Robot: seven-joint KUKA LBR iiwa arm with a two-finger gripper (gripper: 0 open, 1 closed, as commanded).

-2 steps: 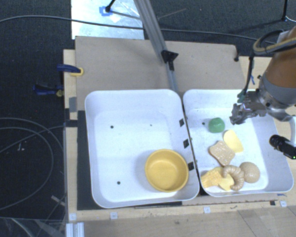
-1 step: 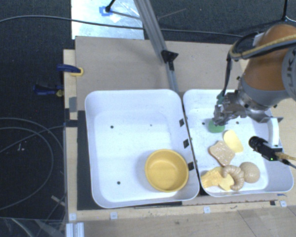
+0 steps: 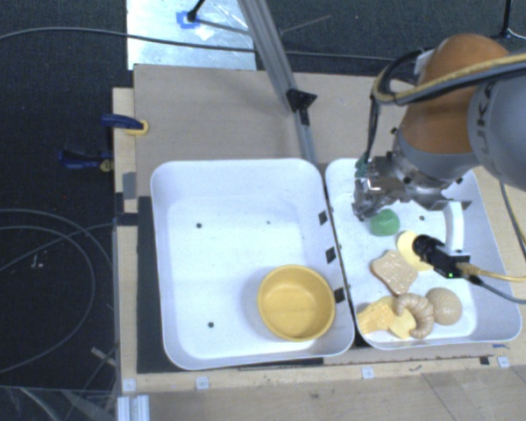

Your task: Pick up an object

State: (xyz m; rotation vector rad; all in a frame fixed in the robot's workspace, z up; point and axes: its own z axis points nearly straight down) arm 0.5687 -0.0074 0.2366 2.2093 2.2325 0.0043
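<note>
Glossy white plastic bins; smooth yellow bowl; matt wooden bench

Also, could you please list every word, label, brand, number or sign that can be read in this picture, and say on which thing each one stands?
No readable text in this view.
Round yellow plastic bowl in the left shallow white bin: plain, no marking.
Small green round object and the tan and yellow toy pieces in the right white bin: no lettering visible.
Grey arm with orange band: no legible label.
</note>
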